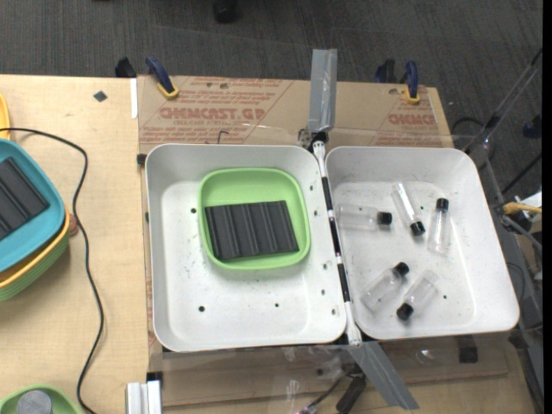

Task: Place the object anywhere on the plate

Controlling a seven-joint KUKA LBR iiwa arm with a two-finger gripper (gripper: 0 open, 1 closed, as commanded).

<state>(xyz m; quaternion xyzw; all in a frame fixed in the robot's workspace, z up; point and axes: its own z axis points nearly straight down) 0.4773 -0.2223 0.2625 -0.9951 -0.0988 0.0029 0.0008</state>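
Five clear vials in the right bin, green plate waiting in the left.

Nearest vial (416,295) looks light, smooth, likely slippery and breakable: pinch it mid-barrel, across its width. Plate (254,185) lies farther left; jaws' state cannot be told.

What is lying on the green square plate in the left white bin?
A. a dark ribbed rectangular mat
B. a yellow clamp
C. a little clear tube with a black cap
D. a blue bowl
A: a dark ribbed rectangular mat lies flat on the green square plate, while the little clear tubes with black caps lie in the right white bin.
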